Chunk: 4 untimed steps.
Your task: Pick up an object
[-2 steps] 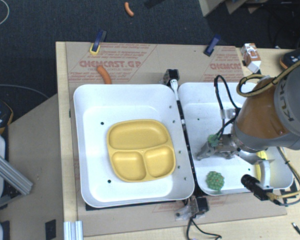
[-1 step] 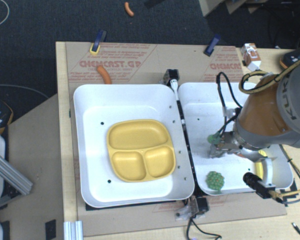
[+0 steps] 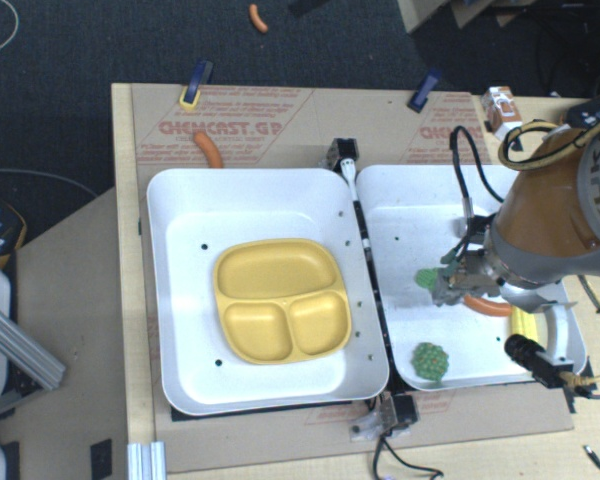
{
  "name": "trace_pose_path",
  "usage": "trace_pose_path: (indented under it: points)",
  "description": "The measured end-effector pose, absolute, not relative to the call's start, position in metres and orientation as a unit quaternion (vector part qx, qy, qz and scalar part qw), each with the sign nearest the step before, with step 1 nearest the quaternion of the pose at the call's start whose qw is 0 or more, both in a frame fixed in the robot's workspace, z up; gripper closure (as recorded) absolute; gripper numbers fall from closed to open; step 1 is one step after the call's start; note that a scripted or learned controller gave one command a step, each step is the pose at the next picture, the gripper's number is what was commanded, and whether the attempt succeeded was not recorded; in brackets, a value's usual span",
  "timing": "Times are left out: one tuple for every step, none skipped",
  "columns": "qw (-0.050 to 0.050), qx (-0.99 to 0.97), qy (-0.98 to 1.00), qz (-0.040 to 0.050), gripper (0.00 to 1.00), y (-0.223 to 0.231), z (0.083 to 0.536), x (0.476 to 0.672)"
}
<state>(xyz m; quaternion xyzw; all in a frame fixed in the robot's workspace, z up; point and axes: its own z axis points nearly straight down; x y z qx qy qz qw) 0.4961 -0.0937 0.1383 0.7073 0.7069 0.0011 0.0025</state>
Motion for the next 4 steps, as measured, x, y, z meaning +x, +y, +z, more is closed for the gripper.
trace_pose_path:
  points:
    - [0.003, 0.707, 0.707, 0.0015, 1.00, -0.098, 0.182, 0.500]
    - [0.003, 0.707, 0.707, 0.0019, 1.00, -0.098, 0.228, 0.502]
    - [0.002, 0.705, 0.709, 0.0018, 1.00, -0.070, 0.224, 0.556]
    - [0.002, 0.706, 0.708, 0.0013, 1.00, -0.074, 0.230, 0.586]
